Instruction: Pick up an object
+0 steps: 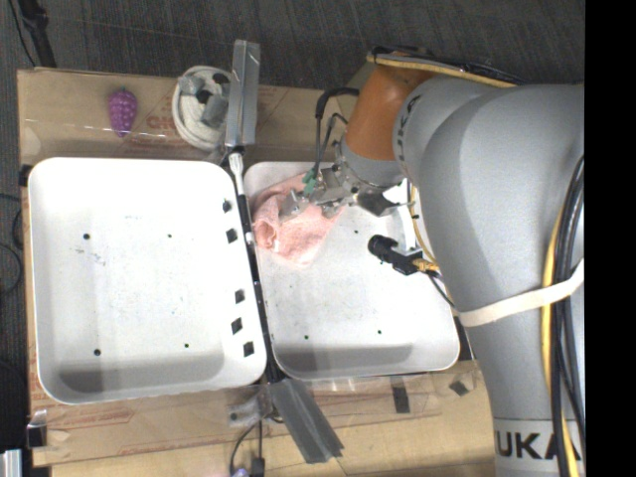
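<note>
A crumpled pink cloth [293, 229] lies in the upper left part of the right bin [358, 351]. My gripper [303, 199] reaches in from the right and sits low on the cloth's upper edge, its metal tip pressed into the folds. The arm's grey body and orange band cover the bin's upper right corner.
The left bin [129, 276] lies beside the right one, with a grey divider bar [248, 286] between them. On the cardboard behind the bins sit a purple grape-like toy [122, 110] and a white roll [202, 105].
</note>
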{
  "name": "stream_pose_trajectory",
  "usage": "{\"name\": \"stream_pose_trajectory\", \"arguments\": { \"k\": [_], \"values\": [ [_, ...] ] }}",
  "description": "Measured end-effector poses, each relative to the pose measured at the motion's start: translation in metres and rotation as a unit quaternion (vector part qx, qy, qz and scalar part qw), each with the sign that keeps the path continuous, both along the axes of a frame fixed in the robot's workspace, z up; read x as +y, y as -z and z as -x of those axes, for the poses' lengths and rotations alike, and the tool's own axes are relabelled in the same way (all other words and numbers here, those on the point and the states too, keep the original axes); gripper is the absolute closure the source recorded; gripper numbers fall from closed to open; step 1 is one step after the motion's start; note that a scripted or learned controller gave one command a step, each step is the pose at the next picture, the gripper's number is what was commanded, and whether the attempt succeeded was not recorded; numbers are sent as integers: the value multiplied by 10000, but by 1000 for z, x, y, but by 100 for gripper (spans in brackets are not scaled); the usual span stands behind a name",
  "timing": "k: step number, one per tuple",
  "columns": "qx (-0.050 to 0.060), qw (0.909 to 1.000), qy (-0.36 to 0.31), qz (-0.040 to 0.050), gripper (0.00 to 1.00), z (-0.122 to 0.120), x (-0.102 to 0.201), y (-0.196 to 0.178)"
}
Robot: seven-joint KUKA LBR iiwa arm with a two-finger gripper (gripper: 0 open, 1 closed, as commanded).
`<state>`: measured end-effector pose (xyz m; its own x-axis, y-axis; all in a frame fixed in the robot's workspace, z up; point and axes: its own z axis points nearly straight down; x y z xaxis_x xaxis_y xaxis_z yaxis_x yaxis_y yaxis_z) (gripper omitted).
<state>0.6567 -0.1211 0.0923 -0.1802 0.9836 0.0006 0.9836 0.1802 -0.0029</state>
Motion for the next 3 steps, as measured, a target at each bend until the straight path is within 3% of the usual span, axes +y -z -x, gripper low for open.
{"name": "stream_pose_trajectory", "arguments": {
  "k": [1, 2, 3],
  "values": [
    [7, 9999, -156, -9, 0, 14, -51, 0],
    [-8, 9985, -553, -1, 0, 0, 1, 0],
    [-17, 9992, -409, -1, 0, -1, -29, -1]
  ]
}}
